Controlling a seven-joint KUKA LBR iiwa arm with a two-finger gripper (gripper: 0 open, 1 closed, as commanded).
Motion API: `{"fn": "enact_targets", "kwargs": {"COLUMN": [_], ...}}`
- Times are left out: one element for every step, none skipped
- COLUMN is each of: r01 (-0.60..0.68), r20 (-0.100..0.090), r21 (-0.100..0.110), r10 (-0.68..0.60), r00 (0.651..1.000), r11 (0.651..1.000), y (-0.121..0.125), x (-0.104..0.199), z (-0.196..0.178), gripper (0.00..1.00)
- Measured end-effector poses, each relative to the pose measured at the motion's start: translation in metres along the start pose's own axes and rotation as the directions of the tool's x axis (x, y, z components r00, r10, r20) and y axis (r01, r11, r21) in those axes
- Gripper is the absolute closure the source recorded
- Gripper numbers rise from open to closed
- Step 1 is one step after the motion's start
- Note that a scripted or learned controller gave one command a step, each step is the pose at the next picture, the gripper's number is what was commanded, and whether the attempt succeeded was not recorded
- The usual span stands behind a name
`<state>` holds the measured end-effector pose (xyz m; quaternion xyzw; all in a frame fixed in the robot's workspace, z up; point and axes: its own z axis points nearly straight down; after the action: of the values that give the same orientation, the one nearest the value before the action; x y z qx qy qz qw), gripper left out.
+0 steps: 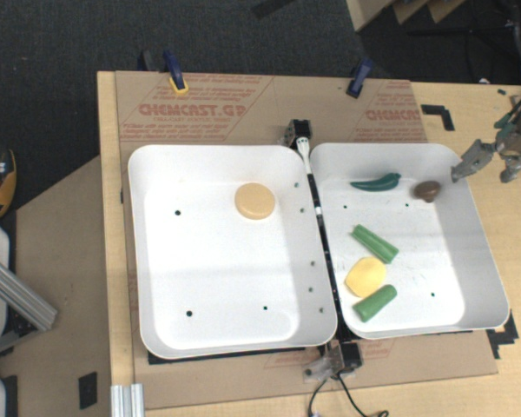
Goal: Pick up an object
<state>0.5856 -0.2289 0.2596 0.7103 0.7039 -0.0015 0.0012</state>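
My gripper (488, 168) hangs over the far right corner of the right bin (469, 259), open, with nothing between its fingers. Its left finger (465, 163) is just right of a small brown lump (427, 190). In the same bin lie a dark green curved pepper (375, 182), a green block (374, 243), a yellow piece (365, 277) and a green cylinder (374, 303) touching the yellow piece. A round tan disc (255, 201) lies alone in the left bin (156, 259).
The bins stand side by side on a cardboard sheet (113, 146), held by blue clamps (175, 70) at the back. A black bracket (299, 134) sits between the bins at their far edge, and cables (334, 367) run at the front.
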Motion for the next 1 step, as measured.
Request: {"fn": "enact_targets", "kwargs": {"r01": [0.009], "r20": [-0.002], "r21": [-0.003], "r10": [-0.009], "r00": [1.000], "r11": [1.000], "y": [0.0034], "x": [0.0059], "z": [-0.0088], "gripper": [1.00]}}
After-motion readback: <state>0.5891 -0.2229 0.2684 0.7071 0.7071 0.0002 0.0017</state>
